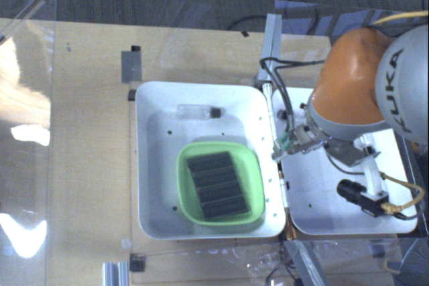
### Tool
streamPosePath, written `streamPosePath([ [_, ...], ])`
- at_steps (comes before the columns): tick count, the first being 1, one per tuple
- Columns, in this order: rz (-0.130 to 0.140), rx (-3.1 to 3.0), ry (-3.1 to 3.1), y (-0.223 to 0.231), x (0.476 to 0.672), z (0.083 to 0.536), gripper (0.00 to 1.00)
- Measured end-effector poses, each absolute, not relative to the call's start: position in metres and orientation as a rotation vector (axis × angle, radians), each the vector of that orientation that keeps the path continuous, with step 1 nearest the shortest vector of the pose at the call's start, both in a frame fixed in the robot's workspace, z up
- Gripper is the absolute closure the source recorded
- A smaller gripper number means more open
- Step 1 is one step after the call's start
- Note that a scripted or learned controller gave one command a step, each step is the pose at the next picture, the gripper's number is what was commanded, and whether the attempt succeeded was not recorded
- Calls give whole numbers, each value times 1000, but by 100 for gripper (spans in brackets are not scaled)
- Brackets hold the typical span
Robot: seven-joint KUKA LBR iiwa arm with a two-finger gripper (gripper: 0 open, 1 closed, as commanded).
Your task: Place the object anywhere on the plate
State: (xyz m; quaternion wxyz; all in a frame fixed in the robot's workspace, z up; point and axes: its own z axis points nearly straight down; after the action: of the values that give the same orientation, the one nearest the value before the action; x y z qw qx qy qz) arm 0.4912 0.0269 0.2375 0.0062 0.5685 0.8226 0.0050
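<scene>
A green square plate (183, 174) lies in the lower middle of the left bin (149, 144). A dark ribbed rectangular object (216, 185) lies flat on the plate, slightly turned. My gripper (290, 141) hangs under the orange-banded wrist (348, 80), over the left edge of the right bin (322, 211), just beside the wall between the two bins. The wrist hides most of it. It is well to the right of the plate and apart from it.
A small clear tube with a black cap (198, 112) lies near the far wall of the left bin. A black cylindrical fitting with a yellow cable (362, 197) hangs from the arm over the right bin. Bare bench spreads to the left.
</scene>
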Motion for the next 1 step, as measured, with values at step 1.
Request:
streamPosePath([
  [1,16,1779,2574,27,491,237,0],
])
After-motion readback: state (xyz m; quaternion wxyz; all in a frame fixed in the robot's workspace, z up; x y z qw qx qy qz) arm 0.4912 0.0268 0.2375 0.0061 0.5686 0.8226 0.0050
